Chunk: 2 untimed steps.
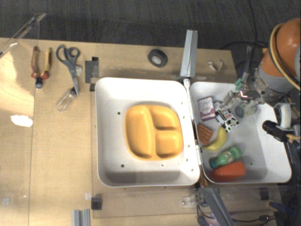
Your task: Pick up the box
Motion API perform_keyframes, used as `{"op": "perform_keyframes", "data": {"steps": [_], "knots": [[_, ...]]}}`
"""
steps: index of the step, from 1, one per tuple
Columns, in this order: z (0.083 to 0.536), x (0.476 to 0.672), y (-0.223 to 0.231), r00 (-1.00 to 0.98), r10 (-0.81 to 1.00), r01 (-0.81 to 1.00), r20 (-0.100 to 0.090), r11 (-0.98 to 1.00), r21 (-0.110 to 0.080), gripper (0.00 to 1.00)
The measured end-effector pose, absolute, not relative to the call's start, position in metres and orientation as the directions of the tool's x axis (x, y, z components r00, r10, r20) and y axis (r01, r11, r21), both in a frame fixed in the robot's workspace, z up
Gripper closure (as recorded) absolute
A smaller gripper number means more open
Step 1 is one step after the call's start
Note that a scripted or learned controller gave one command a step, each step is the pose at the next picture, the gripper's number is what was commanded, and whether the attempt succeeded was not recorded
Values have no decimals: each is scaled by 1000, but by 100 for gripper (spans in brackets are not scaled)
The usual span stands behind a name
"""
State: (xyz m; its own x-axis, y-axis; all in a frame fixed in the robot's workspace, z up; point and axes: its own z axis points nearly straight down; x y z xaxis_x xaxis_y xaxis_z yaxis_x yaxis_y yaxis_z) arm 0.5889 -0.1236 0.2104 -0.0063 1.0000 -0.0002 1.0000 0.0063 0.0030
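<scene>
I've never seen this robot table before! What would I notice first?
Probably the big yellow tray in the middle of the left bin. Next, the bright pile in the right bin: a banana, a green bottle, something red-orange and a small box. The gripper hangs just right of that box.

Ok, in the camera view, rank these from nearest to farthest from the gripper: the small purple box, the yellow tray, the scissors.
The gripper is in the right bin.
1. Small purple box: right bin, just left of the gripper.
2. Yellow tray: middle of the left bin.
3. Scissors: on the bench, far upper left, outside both bins.
</scene>
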Motion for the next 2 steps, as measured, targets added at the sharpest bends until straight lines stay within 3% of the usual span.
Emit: {"op": "perform_keyframes", "data": {"steps": [1, 2], "knots": [[124, 633, -90, 36, 999, 999, -2, -36, 31, 0], [111, 634, -92, 133, 991, 990, -6, -133, 50, 0]]}}
